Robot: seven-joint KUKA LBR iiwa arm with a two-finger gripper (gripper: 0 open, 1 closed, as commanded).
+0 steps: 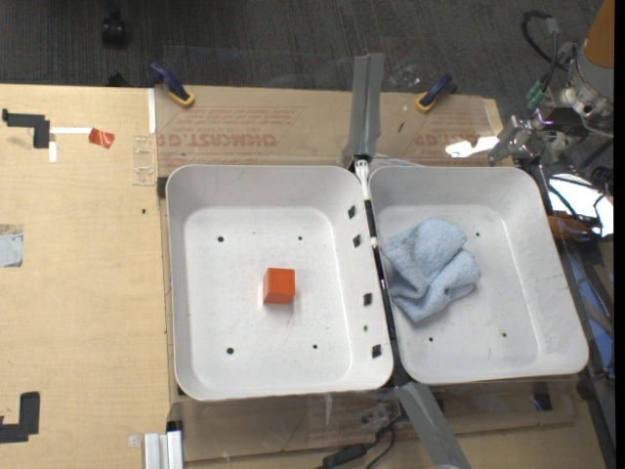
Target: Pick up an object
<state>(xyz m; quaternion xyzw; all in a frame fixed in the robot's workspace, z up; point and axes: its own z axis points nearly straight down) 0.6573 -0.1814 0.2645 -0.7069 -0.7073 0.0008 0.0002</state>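
A small orange-red block (279,286) rests on the floor of the left bin (195,262), a little below its middle. A crumpled light blue cloth (430,268) lies in the right bin (527,291), against its left side. My gripper (520,141) hangs at the far right corner of the right bin, over the rim, well away from both the cloth and the block. Nothing shows between it and either object. The arm's wrist, with its orange band, enters from the upper right.
A grey metal bar (367,110) runs back from the seam between the bins. Two blue-and-yellow clamps (174,85) (434,92) pin the cardboard behind them. A wooden board with a small red tag (101,138) lies left. Cables crowd the right edge.
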